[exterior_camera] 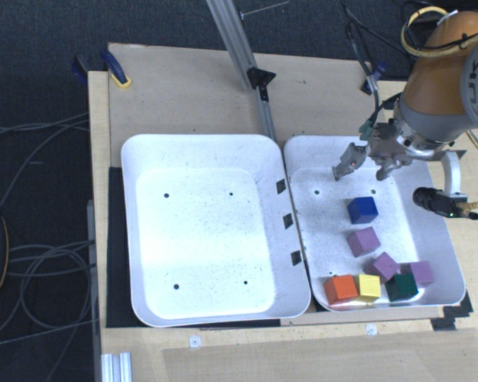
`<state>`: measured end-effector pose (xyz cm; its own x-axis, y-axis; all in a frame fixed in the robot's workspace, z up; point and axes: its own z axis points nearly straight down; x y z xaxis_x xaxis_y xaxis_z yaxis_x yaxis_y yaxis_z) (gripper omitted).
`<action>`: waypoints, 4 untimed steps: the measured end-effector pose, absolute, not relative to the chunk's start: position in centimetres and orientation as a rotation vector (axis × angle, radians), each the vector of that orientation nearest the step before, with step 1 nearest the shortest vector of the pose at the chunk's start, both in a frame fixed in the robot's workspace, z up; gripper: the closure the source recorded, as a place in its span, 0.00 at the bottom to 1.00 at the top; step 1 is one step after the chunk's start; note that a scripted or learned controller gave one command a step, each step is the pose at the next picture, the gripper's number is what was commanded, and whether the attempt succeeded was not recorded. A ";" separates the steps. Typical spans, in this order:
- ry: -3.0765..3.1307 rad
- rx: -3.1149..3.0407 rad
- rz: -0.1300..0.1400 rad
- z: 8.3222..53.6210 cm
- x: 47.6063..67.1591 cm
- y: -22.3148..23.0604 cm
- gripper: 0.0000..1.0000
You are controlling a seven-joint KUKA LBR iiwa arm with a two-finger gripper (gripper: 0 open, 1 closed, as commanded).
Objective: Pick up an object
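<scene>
Hovering: jaws spread, empty, above blue cube [362, 209].
Approach: descend straight, centre cube between fingers [348, 162], clear of purple cube [364, 240].

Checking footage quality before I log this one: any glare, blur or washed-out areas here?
Camera view: the left bin floor is blown out to near-white glare; the tool looks slightly soft; the blue cube and orange cube stay crisp and saturated.
</scene>
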<state>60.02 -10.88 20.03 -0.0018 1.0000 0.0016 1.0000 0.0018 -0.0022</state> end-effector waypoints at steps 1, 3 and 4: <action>-2.221 -2.219 0.000 20.0 60.0 -10.9 0.00; -2.235 -2.233 -0.017 11.9 59.8 -11.1 0.00; -2.236 -2.234 -0.016 12.8 59.8 -11.1 1.00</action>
